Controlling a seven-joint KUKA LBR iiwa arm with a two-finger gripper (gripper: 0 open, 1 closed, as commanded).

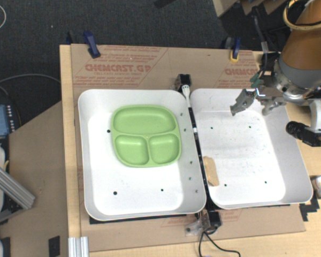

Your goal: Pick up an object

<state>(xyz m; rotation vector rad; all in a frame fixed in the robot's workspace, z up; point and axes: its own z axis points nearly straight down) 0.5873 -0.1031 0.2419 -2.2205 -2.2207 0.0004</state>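
Green three-compartment plate lying flat in the left bin, toward its upper half, apart from the walls. Hand hovering over the upper part of the right bin, fingers spread apart, nothing between them. Small tan scrap resting at the right bin's left rim. Both bins side by side on the cardboard-covered worktop.

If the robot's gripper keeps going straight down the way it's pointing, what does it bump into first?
Probably just the bare white floor of the right bin. The gripper hangs over that bin's far end, pointing down and a bit left. The green tray sits in the left bin, off that line. Depth is hard to judge.
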